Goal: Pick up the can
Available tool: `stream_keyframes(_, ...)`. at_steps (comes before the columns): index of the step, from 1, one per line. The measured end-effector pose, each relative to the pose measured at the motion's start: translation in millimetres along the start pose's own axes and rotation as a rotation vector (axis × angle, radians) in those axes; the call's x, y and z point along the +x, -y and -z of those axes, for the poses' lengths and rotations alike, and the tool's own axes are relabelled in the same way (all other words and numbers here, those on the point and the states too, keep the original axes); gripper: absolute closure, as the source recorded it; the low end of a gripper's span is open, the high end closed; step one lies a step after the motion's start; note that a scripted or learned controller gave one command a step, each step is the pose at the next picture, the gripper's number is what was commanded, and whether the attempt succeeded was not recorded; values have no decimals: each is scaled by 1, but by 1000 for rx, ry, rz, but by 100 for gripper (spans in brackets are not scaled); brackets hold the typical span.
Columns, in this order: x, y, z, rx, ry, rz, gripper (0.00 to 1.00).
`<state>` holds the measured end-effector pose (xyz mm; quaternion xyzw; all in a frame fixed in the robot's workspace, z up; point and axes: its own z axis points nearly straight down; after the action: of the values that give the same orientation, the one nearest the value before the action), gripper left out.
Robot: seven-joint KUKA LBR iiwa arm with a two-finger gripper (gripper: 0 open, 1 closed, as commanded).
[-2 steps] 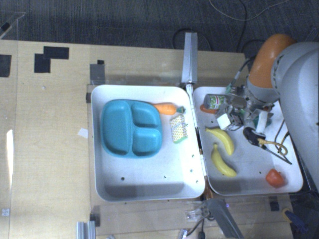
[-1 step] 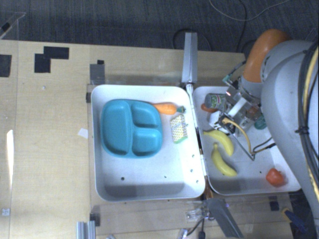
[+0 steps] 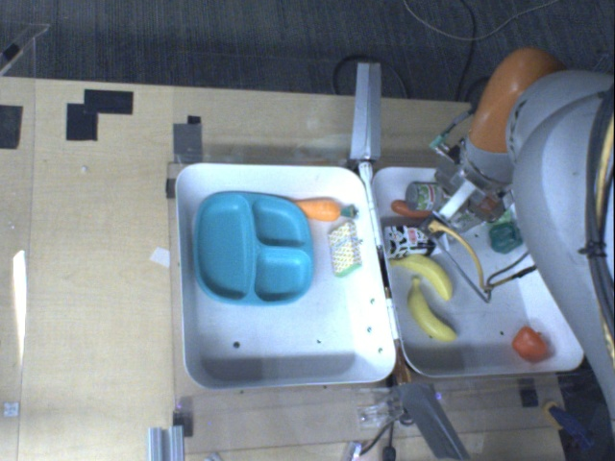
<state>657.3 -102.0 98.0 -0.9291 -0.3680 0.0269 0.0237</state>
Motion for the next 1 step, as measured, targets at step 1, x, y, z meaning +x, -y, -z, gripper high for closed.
stream_keyframes(1, 29, 39, 149, -61, -46, -291, 100)
